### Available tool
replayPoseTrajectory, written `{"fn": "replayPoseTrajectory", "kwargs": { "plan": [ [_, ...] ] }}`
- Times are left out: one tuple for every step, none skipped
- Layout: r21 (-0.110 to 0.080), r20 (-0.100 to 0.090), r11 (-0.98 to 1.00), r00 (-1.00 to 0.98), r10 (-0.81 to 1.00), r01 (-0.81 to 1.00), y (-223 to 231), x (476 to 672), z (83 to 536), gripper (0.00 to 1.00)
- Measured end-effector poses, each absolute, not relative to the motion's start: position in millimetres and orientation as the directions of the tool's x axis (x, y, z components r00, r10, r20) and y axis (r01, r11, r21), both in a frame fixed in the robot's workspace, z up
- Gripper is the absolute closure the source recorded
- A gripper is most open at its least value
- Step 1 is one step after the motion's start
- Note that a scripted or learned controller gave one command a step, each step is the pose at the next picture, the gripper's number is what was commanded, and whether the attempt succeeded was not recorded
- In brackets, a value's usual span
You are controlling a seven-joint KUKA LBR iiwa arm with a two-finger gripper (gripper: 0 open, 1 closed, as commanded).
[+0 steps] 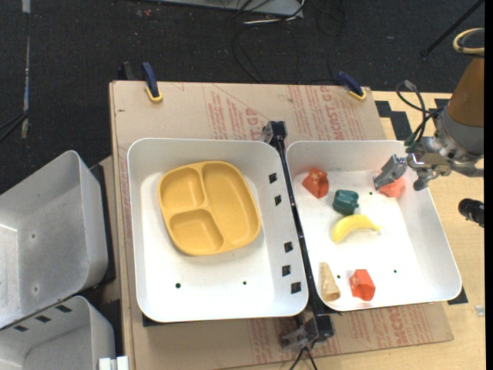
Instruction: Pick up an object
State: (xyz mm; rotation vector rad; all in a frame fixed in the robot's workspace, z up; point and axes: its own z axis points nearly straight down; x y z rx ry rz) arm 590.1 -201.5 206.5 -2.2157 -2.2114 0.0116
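Banana — smooth, curved, yel. plastic

**Right bin crowded, left bin half open**

In the right bin, five small things lie scattered with narrow gaps between them; bare floor shows along its right side. In the left bin, the yellow plate fills the upper middle, leaving the lower strip open.

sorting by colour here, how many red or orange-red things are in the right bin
3: one red piece near the bin's upper left, one near the lower edge beside a tan wedge, and one at the gripper, partly hidden by it.
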Motion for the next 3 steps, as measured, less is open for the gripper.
{"fn": "replayPoseTrajectory", "kwargs": {
  "plan": [
    [0.0, 0.0, 0.002, -0.002, 1.0, 1.0, -201, 593.3, 214, 0.0],
    [-0.003, 0.0, 0.002, -0.002, 1.0, 1.0, -201, 599.5, 169, 0.0],
    [0.0, -0.001, 0.003, -0.003, 1.0, 1.0, -199, 603.0, 127, 0.0]
  ]
}}
